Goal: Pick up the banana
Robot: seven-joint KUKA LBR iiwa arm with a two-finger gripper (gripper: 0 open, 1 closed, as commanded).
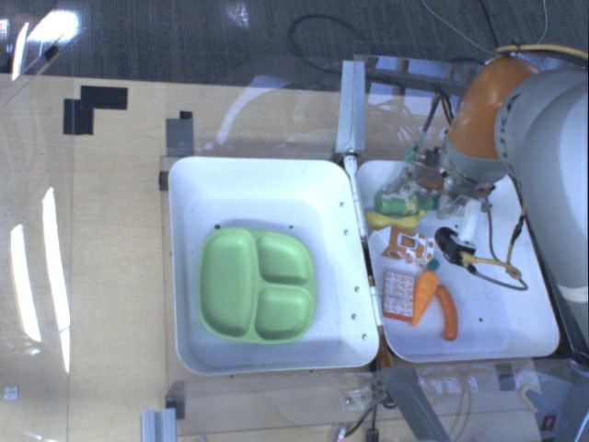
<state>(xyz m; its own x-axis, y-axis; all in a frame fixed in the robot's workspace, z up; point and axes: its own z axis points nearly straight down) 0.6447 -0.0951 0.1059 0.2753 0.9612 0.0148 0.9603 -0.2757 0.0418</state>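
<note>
The fingers hung low over the right bin's far end, just above the banana; whether they were apart could not be told. A carrot lay nearer. A green tray sat in the left bin.

Yellow banana lies crosswise, seemingly partly hidden, in the right bin.

robotics lab: kuka arm, white bins, loose cables.

Wooden bench bears two white bins.
</note>
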